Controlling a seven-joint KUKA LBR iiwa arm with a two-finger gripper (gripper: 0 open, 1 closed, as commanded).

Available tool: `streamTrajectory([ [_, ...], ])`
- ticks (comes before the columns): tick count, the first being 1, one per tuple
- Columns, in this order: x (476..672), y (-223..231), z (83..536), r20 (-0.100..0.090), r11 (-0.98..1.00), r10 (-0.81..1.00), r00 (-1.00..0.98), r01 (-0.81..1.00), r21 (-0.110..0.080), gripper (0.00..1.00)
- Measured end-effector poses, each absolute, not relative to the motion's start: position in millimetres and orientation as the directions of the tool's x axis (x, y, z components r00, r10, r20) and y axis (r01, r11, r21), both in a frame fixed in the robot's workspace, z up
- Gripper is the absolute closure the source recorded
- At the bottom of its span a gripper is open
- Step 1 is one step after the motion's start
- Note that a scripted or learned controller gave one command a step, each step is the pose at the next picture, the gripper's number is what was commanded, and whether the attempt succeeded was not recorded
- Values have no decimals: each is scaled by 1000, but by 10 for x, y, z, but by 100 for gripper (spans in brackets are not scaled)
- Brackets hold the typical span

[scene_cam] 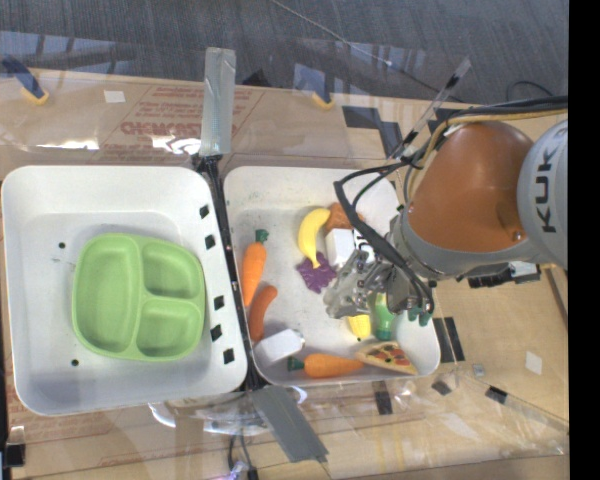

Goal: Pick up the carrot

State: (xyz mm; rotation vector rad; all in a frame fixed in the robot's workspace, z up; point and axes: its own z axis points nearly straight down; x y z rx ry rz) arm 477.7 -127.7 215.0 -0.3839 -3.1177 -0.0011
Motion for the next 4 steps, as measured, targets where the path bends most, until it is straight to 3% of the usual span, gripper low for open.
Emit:
streamTrajectory([
  [1,4779,-1116,2325,-4,982,187,-982,187,0,100],
  [2,4775,-757,2264,1,958,287,-958,287,0,100],
  [3,4782,-714,2684,-5,981,194,-981,194,0,100],
  [4,4777,-1047,3385,-6,998,66,-998,66,-2,100],
])
